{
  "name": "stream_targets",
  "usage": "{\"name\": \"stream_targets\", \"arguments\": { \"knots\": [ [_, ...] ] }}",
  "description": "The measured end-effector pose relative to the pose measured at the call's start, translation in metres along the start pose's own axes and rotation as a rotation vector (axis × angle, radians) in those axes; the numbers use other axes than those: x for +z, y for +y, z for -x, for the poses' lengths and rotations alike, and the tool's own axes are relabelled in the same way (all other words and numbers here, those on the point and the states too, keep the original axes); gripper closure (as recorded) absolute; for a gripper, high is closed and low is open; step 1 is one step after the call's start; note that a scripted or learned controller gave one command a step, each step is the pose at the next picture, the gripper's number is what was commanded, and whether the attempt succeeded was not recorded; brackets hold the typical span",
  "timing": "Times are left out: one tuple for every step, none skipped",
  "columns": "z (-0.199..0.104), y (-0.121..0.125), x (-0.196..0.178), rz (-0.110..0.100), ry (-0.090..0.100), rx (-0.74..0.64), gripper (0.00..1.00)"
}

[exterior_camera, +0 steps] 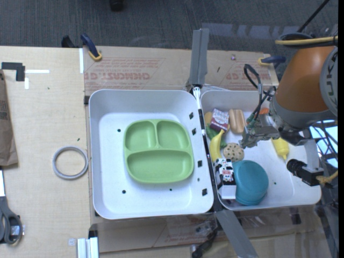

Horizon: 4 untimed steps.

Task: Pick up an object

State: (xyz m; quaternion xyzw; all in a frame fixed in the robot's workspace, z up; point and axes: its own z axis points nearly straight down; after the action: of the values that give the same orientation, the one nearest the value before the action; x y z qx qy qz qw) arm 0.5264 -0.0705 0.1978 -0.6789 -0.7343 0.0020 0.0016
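End effector (248,138) hovers in the right bin (301,195) — cookie (233,152) lies just down-left of it, hot dog (236,120) just up-left; grip state unreadable.

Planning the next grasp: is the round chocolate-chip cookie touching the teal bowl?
Cannot tell. In the camera view the round chocolate-chip cookie sits right at the teal bowl's upper-left rim; no plain gap or contact.
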Motion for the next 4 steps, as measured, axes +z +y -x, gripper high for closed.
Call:
{"name": "stream_targets", "arguments": {
  "knots": [
    [0.0, 0.0, 0.0, 0.0, 0.0, 0.0, 0.0],
    [-0.009, 0.031, 0.003, 0.002, -0.001, -0.095, 0.0],
    [-0.008, 0.031, -0.004, 0.0, -0.001, -0.092, 1.0],
    [-0.008, 0.031, -0.004, 0.0, -0.001, -0.092, 0.0]
  ]
}}
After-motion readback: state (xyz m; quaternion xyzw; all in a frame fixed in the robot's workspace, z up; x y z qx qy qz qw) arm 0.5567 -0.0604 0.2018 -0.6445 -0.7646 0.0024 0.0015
